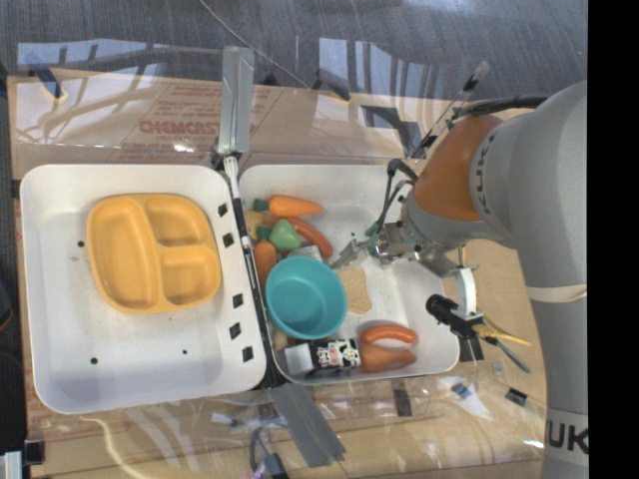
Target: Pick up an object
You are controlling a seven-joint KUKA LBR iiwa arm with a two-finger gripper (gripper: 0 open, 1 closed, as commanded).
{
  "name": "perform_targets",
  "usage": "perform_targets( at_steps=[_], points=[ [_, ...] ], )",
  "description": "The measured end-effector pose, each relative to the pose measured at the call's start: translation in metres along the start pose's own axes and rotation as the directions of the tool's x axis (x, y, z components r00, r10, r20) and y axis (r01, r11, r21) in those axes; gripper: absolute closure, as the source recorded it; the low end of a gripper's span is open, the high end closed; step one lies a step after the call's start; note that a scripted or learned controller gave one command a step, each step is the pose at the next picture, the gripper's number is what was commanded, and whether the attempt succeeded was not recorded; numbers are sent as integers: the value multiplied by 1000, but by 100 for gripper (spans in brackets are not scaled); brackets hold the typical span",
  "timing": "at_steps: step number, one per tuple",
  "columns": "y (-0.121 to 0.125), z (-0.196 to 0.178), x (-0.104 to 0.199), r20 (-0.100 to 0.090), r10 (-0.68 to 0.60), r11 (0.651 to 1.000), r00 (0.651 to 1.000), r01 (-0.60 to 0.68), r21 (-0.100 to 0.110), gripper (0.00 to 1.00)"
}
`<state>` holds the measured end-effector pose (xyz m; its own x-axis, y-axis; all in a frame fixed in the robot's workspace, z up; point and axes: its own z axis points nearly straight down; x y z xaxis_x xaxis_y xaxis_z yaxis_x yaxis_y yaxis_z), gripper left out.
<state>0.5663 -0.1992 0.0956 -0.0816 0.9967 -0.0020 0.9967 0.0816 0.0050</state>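
Observation:
The right bin (429,267) holds several toy foods. A carrot (295,207) lies at its far left, with a green pepper (285,235) and a red sausage (314,239) just below it. A teal bowl (306,295) sits at the bin's left side, and a tan cracker (356,289) lies flat beside it. A hot dog (387,335) and a black-and-white cow-patterned carton (334,354) lie along the near wall. My gripper (347,254) hangs low over the middle of this bin, just above the cracker and right of the sausage. Nothing is visibly held in it.
The left bin (50,297) carries a yellow divided plate (153,250). An orange piece (265,259) lies against the divider beside the bowl. My grey arm crosses the right bin's right half. Bare floor shows at the right bin's far right corner.

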Motion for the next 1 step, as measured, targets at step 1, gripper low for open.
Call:
perform_targets(
  at_steps=[1],
  points=[
    [31,2,47,0,-19,1000,1000,19,3,0]
  ],
)
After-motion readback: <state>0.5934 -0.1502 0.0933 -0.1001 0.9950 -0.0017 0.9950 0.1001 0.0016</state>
